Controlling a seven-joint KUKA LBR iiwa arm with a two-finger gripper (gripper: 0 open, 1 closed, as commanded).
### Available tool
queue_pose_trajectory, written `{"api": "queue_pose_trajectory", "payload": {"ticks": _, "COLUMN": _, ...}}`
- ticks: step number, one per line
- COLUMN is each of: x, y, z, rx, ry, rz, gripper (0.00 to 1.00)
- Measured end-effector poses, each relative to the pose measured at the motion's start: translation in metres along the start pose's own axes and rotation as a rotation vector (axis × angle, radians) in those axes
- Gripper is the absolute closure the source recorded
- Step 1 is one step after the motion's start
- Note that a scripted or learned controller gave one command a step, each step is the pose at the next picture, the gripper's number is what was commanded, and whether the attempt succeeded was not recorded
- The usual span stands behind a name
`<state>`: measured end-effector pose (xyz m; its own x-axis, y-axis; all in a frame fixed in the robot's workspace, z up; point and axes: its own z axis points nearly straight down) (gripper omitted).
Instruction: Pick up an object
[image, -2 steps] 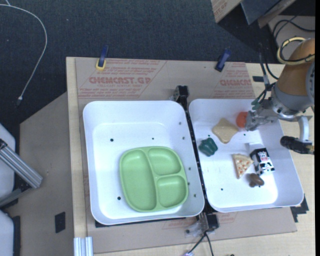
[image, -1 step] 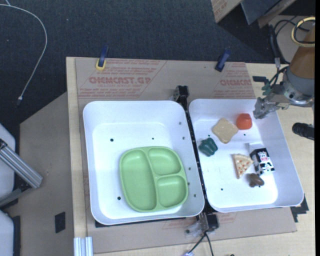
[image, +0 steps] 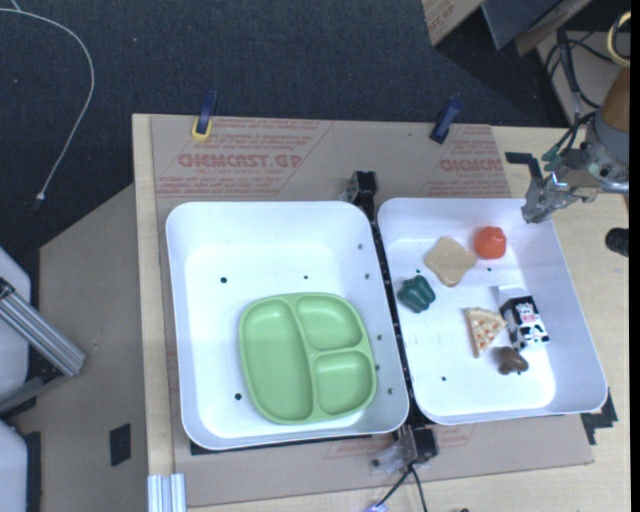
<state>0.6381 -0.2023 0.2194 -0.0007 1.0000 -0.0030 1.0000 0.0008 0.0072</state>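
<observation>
The right bin (image: 455, 385) holds several small items: a red ball-like piece (image: 490, 241), a tan bread slice (image: 449, 260), a dark green pepper (image: 417, 293), a pizza wedge (image: 484, 329), a black-and-white cow toy (image: 525, 321) and a small brown lump (image: 513, 362). My gripper (image: 538, 203) hangs over the bin's far right corner, up and to the right of the red piece and apart from it. Nothing shows in its grasp.
The left bin (image: 220, 250) carries a light green divided plate (image: 305, 355). A black clip (image: 362, 185) joins the bins at the back. Blue clamps (image: 204, 114) (image: 445, 120) hold the cardboard base. Cables lie at the far right.
</observation>
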Motion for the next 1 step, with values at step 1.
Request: {"api": "queue_pose_trajectory", "payload": {"ticks": 1, "x": -0.0006, "y": 0.0020, "z": -0.0547, "rx": -0.002, "ry": -0.001, "rz": 0.000, "gripper": 1.00}}
